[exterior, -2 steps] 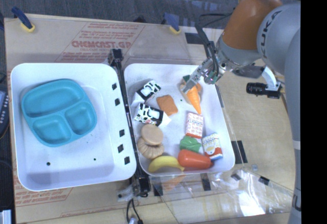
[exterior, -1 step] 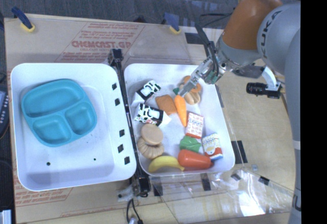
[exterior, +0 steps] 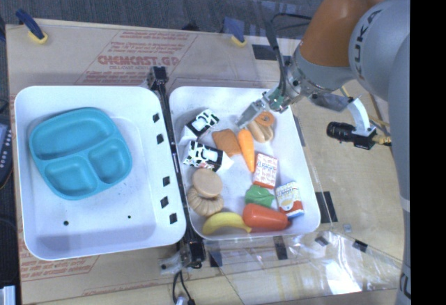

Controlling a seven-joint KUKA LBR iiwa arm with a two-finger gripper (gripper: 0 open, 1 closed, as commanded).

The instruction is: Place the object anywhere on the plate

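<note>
A blue plate [exterior: 78,150] with three compartments lies in the left bin [exterior: 42,234], with nothing on it. My gripper [exterior: 249,115] hangs low over the upper part of the right bin [exterior: 310,192], slanting down to the left. Its tip is just left of a tan bagel [exterior: 264,128] and above an orange carrot [exterior: 246,147] and a brown pastry [exterior: 226,140]. I see nothing held in it.
The right bin also holds two black-and-white cow-print pieces [exterior: 202,120] [exterior: 202,155], a red-and-white carton [exterior: 265,170], a small can [exterior: 289,200], a green pepper [exterior: 258,194], a red pepper [exterior: 265,217], a banana [exterior: 223,223] and stacked cookies [exterior: 205,190]. A black divider [exterior: 164,136] separates the bins.
</note>
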